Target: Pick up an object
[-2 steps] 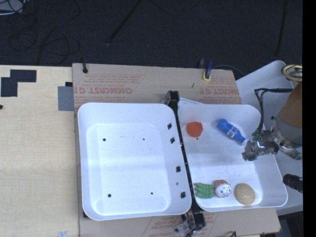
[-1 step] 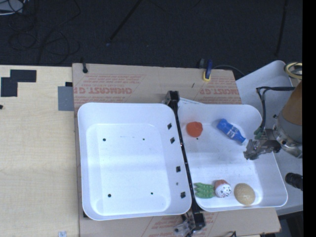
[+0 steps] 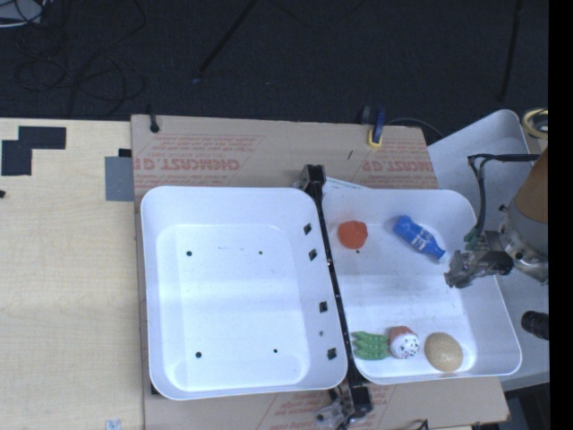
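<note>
Camera view looks down at a slant on a pale wooden tabletop (image 3: 63, 267) with a sheet of printed cardboard (image 3: 233, 155) laid on it and 2 shallow white bins side by side on the cardboard. The left bin (image 3: 152, 285) shows only a few small dark marks on its floor. A black divider strip (image 3: 327, 280) runs between the 2 bins. In the right bin (image 3: 394, 262), an orange ball (image 3: 353, 234) lies near the upper left, and a blue bottle (image 3: 418, 237) lies tilted to its right, near the far wall. Along the near wall sit 3 things in a row: a green toy (image 3: 369, 345), a white ball with red marks (image 3: 404, 342) touching it, and a tan egg-shaped object (image 3: 443, 351) just beside that. The claw (image 3: 466, 269) hangs at the right side of this bin, just right of the blue bottle and apart from it, with nothing visible between its fingers; whether it is released or clenched I cannot tell.
</note>
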Available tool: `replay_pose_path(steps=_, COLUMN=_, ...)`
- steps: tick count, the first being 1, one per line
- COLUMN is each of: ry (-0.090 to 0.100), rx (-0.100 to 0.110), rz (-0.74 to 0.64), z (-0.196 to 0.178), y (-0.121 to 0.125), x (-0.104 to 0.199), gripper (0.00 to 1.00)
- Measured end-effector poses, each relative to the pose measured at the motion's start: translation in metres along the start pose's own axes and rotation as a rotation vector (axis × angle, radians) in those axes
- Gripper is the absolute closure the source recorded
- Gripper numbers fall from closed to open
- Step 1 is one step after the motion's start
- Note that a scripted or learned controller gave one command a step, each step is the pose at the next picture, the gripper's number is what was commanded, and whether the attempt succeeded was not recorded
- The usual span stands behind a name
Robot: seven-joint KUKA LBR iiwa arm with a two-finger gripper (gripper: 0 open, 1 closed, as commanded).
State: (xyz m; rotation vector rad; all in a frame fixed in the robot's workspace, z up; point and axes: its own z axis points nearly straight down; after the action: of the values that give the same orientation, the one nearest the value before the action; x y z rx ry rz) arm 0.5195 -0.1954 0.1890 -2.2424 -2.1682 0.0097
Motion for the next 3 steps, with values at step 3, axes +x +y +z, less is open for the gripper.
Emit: replay_pose_path(steps=3, ry=0.003, rx=0.004, rz=-0.002, z=-0.028, y=-0.001, x=-0.001, gripper=1.0)
